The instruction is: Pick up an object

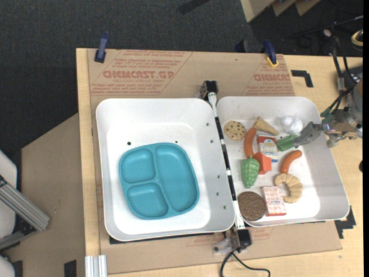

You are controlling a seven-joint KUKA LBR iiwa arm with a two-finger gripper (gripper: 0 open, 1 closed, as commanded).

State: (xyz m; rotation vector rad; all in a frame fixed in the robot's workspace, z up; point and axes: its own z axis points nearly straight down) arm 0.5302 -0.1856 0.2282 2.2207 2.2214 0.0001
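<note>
The gripper (pixel 309 134) is reaching in from the right and is hanging over the far right part of the right bin (pixel 333 180); whether it is spread or pressed together I cannot tell. Its tip is lying just beside a small green piece (pixel 286 143), and I cannot tell if the two are touching. A white lump (pixel 290 123) is sitting just on the far side of the green piece, and a tan cone (pixel 266 126) is lying to the left of the lump. A small carton (pixel 266 145) is standing to the left of the green piece, with a red block (pixel 264 163) just near of it. An orange sausage (pixel 290 160) is lying on the near side of the green piece, and a croissant (pixel 289 187) is resting nearer still. A red packet (pixel 274 201) is lying beside the croissant, touching a brown disc (pixel 251 205) at the near left corner. Along the left side a green fruit (pixel 249 172), a long orange piece (pixel 249 141) and a cookie (pixel 234 130) are sitting in a row running from near to far. The left bin (pixel 115 126) is holding a teal plate (pixel 158 179) with three compartments. Both bins are resting on a brown bench (pixel 144 71).
</note>
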